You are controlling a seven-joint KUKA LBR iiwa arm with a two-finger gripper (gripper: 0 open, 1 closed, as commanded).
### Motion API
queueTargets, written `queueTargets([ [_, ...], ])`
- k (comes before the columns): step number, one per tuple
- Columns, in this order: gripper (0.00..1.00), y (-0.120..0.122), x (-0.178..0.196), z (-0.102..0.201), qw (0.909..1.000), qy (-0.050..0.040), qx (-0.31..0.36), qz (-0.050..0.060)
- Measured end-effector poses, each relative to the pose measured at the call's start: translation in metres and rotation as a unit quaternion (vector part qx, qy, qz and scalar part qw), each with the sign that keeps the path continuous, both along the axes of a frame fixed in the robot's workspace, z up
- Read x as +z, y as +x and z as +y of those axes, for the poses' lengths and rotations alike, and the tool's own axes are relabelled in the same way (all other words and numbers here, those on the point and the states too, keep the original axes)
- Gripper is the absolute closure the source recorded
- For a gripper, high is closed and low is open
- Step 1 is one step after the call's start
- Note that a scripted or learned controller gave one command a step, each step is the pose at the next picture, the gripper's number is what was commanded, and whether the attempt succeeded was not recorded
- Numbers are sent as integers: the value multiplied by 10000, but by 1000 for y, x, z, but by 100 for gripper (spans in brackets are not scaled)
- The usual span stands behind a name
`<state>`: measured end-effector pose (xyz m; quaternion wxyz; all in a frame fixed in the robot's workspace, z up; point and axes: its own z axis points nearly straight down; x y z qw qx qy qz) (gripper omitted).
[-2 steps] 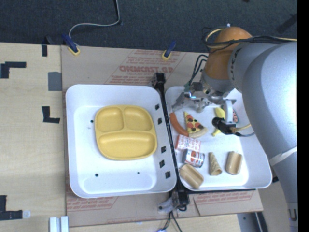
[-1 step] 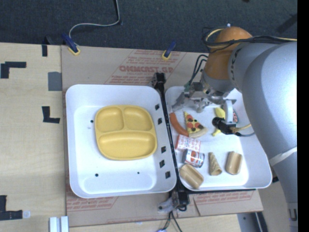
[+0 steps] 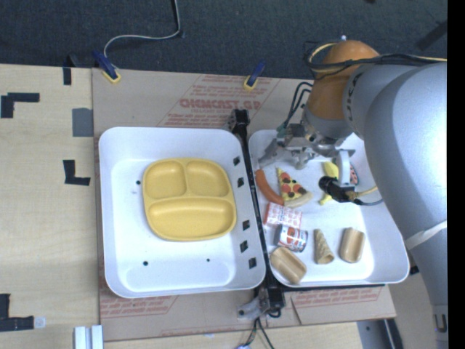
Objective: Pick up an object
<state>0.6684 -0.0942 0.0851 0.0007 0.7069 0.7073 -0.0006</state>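
The right bin [image 3: 378,267] holds several toy foods. Among them are a pizza slice [image 3: 291,186], an orange sausage [image 3: 266,186], a red-and-white packet [image 3: 277,214], a small can [image 3: 293,237], a bread roll [image 3: 288,265], two tan rolls [image 3: 322,246] [image 3: 352,244] and a yellow piece [image 3: 332,171]. My gripper [image 3: 294,155] hangs low over the back of this bin, just behind the pizza slice. Its metal fingers [image 3: 273,151] are spread open, with nothing between them.
A yellow divided plate [image 3: 190,198] lies in the left bin [image 3: 120,217]. A black clip and ridge [image 3: 240,122] mark the wall between the bins. The grey arm [image 3: 407,137] covers the right bin's far right side. Cables [image 3: 349,191] trail near the yellow piece.
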Motion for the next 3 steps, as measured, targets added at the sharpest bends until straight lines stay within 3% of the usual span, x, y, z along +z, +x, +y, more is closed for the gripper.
queueTargets([
  [3,0,0,0,0,10000,0,3,-2],
])
